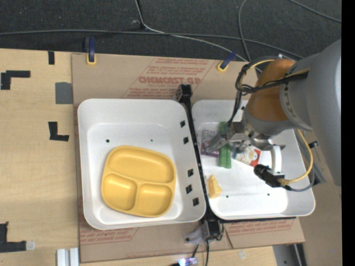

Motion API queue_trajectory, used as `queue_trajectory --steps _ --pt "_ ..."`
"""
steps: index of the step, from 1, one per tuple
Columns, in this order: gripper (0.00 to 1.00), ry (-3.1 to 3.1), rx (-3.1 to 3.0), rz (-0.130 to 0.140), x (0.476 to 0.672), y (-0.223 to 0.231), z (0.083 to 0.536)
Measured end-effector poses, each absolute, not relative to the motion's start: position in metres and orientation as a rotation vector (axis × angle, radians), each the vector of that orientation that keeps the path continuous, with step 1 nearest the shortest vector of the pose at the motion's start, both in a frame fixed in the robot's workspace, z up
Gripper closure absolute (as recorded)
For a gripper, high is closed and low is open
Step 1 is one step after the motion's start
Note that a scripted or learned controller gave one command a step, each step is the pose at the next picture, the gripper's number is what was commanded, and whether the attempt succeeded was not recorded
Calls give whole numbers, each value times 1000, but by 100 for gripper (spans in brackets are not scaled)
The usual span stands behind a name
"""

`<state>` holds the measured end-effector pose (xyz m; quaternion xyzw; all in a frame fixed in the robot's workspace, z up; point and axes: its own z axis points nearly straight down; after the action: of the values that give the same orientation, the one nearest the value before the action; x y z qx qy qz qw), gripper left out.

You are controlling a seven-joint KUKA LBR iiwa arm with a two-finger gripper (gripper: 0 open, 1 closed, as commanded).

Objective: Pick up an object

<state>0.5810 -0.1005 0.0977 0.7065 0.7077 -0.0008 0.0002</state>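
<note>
While the arm point(288, 98) reaches in from the right, the camera view shows two shallow white bins side by side on a brown board. The left bin point(91, 148) holds a yellow divided tray point(138, 180), lying flat and well apart from the arm. The right bin point(260, 204) holds the small things that the task could take: a green block point(224, 158) upright near the bin's middle, a red and white packet point(248, 155) just beside it, a purplish wrapper point(209, 139) toward the divider, and a pale yellow piece point(213, 187) near the bin's lower left corner. The gripper point(228, 138) is low over this cluster, just above the green block and beside the wrapper. Whether the claw is released or clenched cannot be told, since wrist and clutter overlap there. No object appears lifted clear of the bin floor, so the pick seems, as a judgement, not yet achieved: the approach to the pile looks made, while the closing, the lift and the carrying away remain.
</note>
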Motion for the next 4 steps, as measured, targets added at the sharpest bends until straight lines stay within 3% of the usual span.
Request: queue_trajectory --steps 1,4 --pt "100 2225 2218 0 581 -99 111" --pt "100 2220 2217 4 587 -107 288"
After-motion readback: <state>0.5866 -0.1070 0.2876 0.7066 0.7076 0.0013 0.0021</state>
